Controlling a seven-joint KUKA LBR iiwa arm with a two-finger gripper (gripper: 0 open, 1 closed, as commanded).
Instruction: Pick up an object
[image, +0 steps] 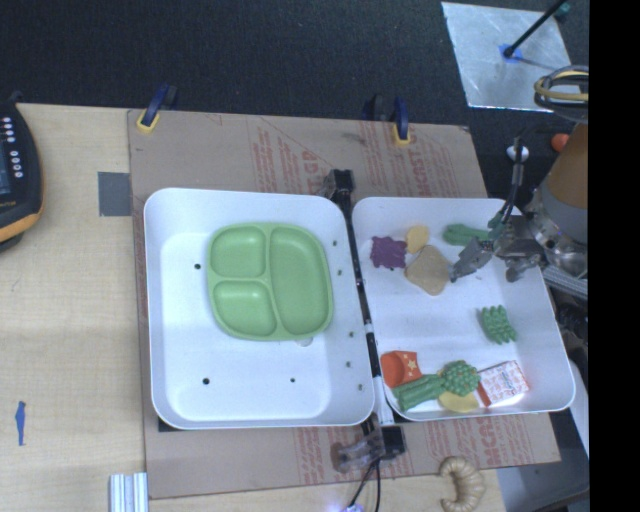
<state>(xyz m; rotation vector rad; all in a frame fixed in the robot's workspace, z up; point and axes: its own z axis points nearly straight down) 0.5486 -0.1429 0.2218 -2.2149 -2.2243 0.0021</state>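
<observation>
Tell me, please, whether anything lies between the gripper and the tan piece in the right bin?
Nothing visible does. The gripper sits in the right bin just right of the tan piece, with only a little bare bin floor between them. The purple piece lies on its far side, and the green toy lies beyond the gripper.

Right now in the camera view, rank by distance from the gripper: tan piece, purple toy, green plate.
Measured from the gripper:
1. Tan piece, just beside it in the right bin.
2. Purple toy, farther along, near that bin's inner edge.
3. Green plate, in the left bin.
</observation>
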